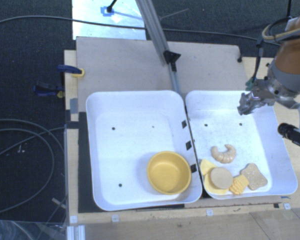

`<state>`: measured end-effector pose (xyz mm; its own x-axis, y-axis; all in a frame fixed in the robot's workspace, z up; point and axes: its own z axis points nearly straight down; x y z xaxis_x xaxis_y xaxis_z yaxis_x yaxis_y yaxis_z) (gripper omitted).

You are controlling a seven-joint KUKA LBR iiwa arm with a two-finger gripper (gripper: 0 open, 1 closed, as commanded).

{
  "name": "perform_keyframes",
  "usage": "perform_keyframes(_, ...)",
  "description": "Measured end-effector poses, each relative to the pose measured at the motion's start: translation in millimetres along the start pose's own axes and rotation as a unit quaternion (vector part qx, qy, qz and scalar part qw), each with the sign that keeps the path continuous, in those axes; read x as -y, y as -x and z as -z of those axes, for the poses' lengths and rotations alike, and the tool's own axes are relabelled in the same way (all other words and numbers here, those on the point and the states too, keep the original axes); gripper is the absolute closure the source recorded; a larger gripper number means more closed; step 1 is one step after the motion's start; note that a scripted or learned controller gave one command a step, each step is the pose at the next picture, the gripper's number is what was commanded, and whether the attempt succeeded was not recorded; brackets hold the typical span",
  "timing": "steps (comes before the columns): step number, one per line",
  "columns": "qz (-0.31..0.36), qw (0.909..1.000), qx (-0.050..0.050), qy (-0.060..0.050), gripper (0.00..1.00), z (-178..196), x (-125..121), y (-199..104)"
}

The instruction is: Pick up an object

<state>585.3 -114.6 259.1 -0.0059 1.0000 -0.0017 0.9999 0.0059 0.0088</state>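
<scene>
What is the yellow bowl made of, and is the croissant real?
The yellow bowl looks like plastic: one even colour, smooth, thick rounded rim, soft sheen. The croissant is probably a plastic or rubber toy: its tan surface looks smooth and evenly coloured, without flaky crust, though the picture is too small to be sure.

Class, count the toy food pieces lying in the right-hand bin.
5, all near its front: croissant, yellow wedge, round beige disc, yellow waffle, bread slice. More may hide beneath the overlapping pieces.
</scene>
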Motion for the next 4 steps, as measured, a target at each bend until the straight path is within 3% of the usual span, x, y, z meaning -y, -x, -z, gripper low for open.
perform_keyframes(2, 0.003, 1.0000, -0.002, -0.004, 1.00, -11.9, 24.5, -99.3)
perform_keyframes(4, 0.002, 1.0000, -0.002, -0.005, 1.00, -14.2, 76.3, -195.0)
